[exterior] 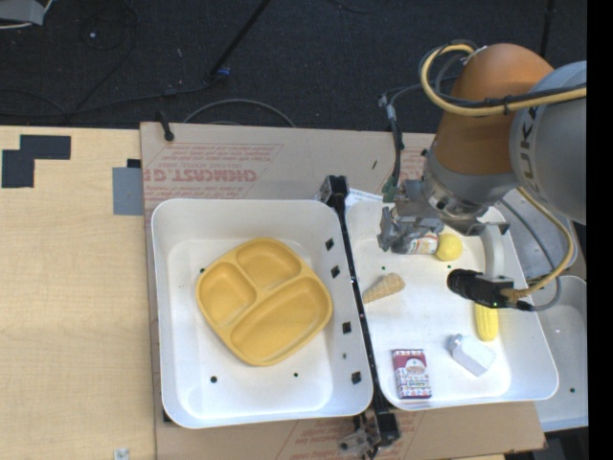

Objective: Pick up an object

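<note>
Count, left to right, all placed off cone:
- two bins: left bin (182, 391), right bin (431, 326)
- one yellow plate (264, 300), well left of cone, alone in left bin
- one cone (383, 287), lying flat in right bin
- one red box (411, 372), front-right of cone
- one yellow ball (448, 248), right of cone, bit behind
- one white block (471, 355) and one corn cob (487, 324), further right of cone

Tool (404, 238) sits low just behind cone. Wide or narrow? Honestly can't tell, wrist blocks it.

Pick target probably cone or ball.

Risks imo:
- tool lands between those two, grabs air
- ball rolls off when nudged
- cone skids along bin floor
</note>
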`<state>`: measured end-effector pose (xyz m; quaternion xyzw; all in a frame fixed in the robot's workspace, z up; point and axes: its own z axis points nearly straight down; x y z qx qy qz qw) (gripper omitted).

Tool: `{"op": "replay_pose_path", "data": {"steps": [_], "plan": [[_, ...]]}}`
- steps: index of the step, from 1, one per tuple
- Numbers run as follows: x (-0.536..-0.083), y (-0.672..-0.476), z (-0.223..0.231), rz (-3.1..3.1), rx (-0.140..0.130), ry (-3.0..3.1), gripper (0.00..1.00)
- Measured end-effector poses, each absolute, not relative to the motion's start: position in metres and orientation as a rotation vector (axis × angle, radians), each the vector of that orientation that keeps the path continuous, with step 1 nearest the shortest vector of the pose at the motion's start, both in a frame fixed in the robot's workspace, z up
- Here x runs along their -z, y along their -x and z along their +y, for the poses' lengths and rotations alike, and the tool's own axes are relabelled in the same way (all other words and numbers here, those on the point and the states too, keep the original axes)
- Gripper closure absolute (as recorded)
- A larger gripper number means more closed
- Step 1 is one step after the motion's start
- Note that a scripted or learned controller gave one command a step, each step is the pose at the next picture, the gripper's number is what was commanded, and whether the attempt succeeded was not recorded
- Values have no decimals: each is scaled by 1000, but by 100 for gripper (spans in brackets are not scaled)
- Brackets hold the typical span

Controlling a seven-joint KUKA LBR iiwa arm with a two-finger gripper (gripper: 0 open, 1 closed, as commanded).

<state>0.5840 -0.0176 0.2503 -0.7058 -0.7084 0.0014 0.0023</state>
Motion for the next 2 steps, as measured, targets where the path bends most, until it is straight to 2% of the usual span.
{"op": "replay_pose_path", "data": {"steps": [2], "plan": [[-256,-608,83,-2226,-1,2214,100]]}}
